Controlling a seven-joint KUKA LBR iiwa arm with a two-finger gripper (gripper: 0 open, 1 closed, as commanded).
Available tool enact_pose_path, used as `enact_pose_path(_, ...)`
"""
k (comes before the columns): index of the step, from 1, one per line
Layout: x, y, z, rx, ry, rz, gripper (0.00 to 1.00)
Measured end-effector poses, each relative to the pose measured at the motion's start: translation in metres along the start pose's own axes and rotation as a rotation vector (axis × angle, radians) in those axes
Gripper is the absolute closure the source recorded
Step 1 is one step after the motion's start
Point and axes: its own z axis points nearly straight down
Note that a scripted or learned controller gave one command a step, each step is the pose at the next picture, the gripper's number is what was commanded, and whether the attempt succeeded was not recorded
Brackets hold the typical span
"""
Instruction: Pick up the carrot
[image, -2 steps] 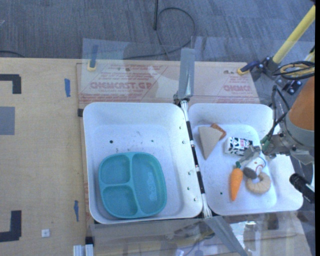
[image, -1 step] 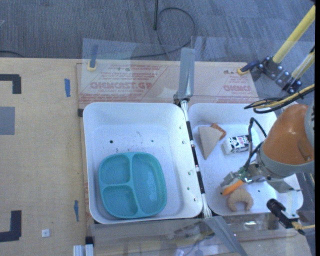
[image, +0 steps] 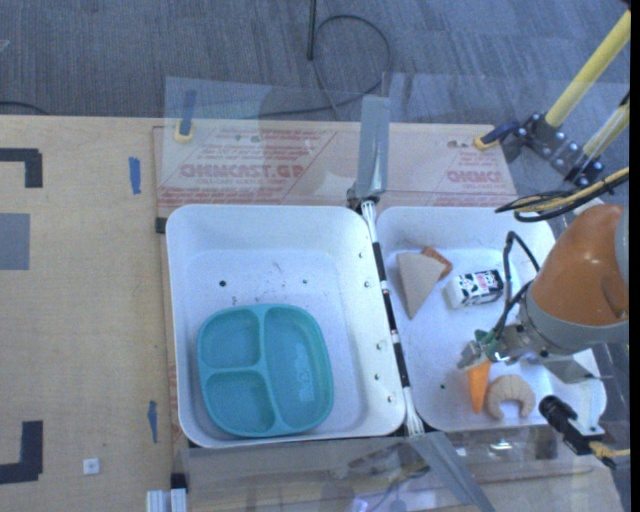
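Note:
The carrot (image: 480, 386) is a small orange piece lying in the right bin (image: 440, 400), near its front edge, pointing toward the front. Its upper end, with a bit of green, meets the gripper (image: 489, 347), which hovers directly over that end. The arm's orange band and grey wrist come in from the right and cover the bin's right side. Nothing is visibly lifted; the carrot rests on the bin floor.
A tan croissant (image: 511, 396) touches the carrot's right side. A wedge-shaped sandwich (image: 419, 279) and a small black-and-white carton (image: 475, 287) lie at the back of the right bin. A teal divided plate (image: 264, 370) sits in the left bin (image: 260, 240).

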Motion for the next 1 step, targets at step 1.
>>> enact_pose_path(1,0.0767,0.0261,-0.0834,0.004,0.001,0.156,1.0)
